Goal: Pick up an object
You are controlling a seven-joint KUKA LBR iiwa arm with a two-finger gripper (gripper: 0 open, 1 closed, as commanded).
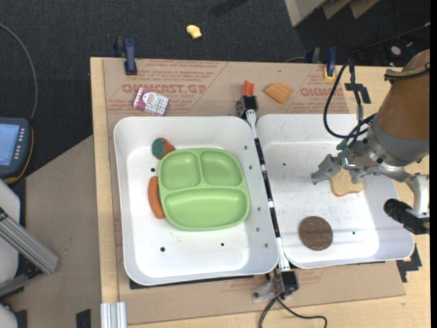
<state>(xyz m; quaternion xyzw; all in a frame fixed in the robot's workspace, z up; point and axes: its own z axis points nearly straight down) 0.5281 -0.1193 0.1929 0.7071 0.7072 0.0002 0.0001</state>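
Tan toast slice point(347, 184) lay flat in the right bin point(362, 248), touching the hand point(339, 167) poised at its edge; whether the fingers were parted could not be told. Closing off-centre would likely skid the thin slice away rather than lift it

Cardboard sheet point(205, 74) under the bins has faded red print approx. "CHEMCAST GP", repeated at right but unreadable there. Small pink packet point(151, 101) has print too small to read.
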